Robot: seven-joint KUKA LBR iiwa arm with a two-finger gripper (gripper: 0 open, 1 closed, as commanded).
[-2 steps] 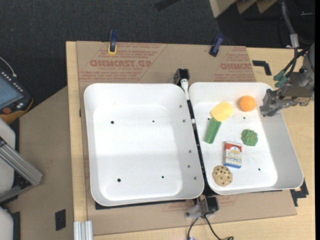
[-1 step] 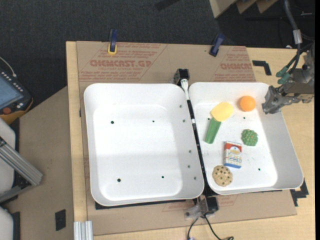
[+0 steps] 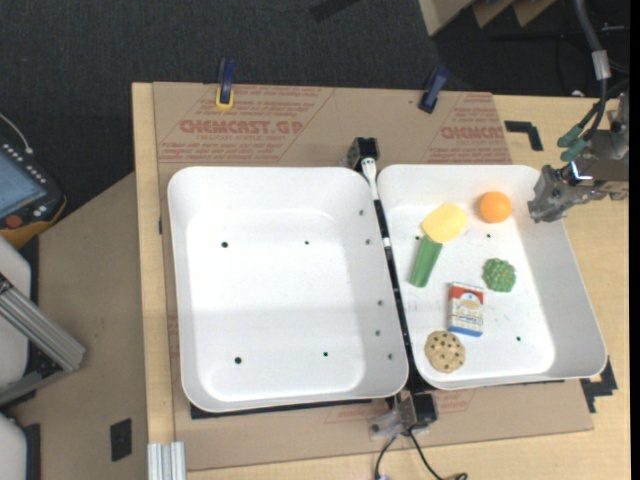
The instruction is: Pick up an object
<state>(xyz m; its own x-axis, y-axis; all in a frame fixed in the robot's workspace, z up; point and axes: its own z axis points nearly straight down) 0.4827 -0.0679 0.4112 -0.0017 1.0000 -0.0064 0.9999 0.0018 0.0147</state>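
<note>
In the right bin (image 3: pixel 560 298), everything can be placed from the small red-and-white carton (image 3: pixel 466 308) that lies near its middle. Above the carton and to its left lies a green cylinder (image 3: pixel 425 261), tilted, with a yellow piece (image 3: pixel 444 222) touching its upper end. An orange ball (image 3: pixel 494 206) sits further up, just right of the yellow piece. A green, bumpy, broccoli-like piece (image 3: pixel 499 274) lies just above and right of the carton, and a round chocolate-chip cookie (image 3: pixel 444 350) lies just below and left of it — close, though whether they touch cannot be told.

The left bin (image 3: pixel 200 268) lies well to the carton's left, its long edge meeting the right bin's along a dark seam.

Up and to the right of the carton, the gripper (image 3: pixel 548 194) hangs at the right bin's outer rim, beside the orange ball and apart from it; whether its fingers are spread or closed cannot be told, and nothing is seen between them.

Both bins rest on a brown cardboard sheet (image 3: pixel 300 118) with red print, pinned at its far edge by two clamps (image 3: pixel 226 86). The sheet lies on a pale wooden bench (image 3: pixel 110 268) — beyond it, dark carpeted floor (image 3: pixel 100 28).
</note>
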